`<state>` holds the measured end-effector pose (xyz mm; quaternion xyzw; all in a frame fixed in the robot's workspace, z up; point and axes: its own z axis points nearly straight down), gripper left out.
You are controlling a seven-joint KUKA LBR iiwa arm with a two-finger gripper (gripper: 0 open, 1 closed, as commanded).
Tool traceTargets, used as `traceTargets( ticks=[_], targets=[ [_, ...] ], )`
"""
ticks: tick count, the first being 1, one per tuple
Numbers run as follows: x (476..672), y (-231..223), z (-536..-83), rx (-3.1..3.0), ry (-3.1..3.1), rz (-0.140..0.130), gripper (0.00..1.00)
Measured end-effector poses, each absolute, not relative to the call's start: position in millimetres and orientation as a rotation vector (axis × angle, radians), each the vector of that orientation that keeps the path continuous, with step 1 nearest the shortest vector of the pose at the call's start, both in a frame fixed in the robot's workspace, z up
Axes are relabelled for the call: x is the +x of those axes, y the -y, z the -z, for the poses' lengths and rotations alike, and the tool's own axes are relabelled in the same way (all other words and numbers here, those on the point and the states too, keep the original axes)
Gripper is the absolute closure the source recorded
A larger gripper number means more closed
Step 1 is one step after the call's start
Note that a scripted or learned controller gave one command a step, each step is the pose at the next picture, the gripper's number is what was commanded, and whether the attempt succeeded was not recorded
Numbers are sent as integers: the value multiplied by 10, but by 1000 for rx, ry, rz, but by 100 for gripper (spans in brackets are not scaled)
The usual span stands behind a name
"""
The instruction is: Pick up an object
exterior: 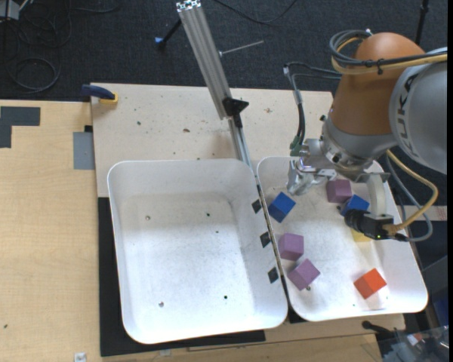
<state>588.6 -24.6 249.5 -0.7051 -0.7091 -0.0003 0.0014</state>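
Grey metal two-finger gripper (300,181) hangs over the right-hand shallow white bin (408,296).
Its fingers look slightly apart, gripping nothing, perhaps (glare blurs them); a small blue cube (281,206) lies just beside.

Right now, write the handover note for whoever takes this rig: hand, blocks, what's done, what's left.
Hand: low over the back of the right-hand white bin, just behind the blue cube near the divider. Nothing visibly held; finger state unreadable.
Blocks, all in the right bin: two purple cubes by the left wall, a third purple cube and a second blue block under the wrist, an orange cube near the front.
Left-hand white bin: no blocks.
Done: nothing lifted yet.
Left: grasp one block and raise it; the blue cube looks nearest.
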Motion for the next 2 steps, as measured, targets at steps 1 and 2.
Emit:
traceTargets(
  ticks=[1, 2],
  targets=[
    [5894, -253, -2348, -2213, 2222, -4, 100],
    [5967, -786, -2217, -2215, 2223, -3, 100]
  ],
)
